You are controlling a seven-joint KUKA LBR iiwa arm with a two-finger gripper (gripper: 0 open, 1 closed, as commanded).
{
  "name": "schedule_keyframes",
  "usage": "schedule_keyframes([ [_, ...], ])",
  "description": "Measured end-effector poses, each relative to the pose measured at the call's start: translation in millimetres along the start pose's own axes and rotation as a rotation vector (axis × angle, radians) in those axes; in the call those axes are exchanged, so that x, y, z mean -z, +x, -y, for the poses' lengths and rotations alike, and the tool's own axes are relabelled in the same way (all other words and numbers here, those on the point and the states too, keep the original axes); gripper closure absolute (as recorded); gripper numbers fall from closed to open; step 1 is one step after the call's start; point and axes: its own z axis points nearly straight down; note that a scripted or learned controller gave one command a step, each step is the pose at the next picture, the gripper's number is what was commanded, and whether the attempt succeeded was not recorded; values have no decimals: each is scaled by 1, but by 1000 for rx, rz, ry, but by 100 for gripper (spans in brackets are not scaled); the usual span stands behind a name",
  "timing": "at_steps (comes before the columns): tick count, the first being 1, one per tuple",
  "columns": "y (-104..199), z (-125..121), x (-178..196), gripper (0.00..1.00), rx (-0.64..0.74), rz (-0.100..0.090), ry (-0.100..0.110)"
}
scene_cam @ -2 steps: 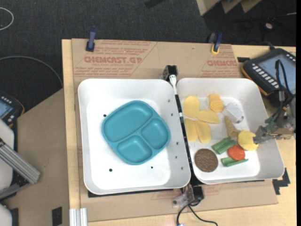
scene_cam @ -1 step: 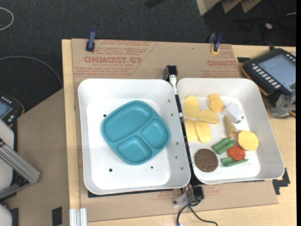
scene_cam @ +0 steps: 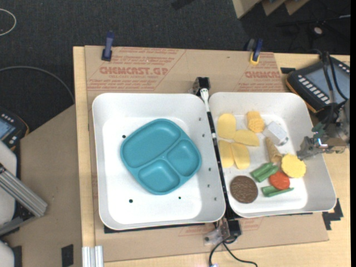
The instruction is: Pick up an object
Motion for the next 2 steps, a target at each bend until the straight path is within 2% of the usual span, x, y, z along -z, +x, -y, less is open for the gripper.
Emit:
schedule_keyframes([
  [1,5,0,-2,100,0,1,-4],
  [2,63,-1,54,100,5,3,-11],
])
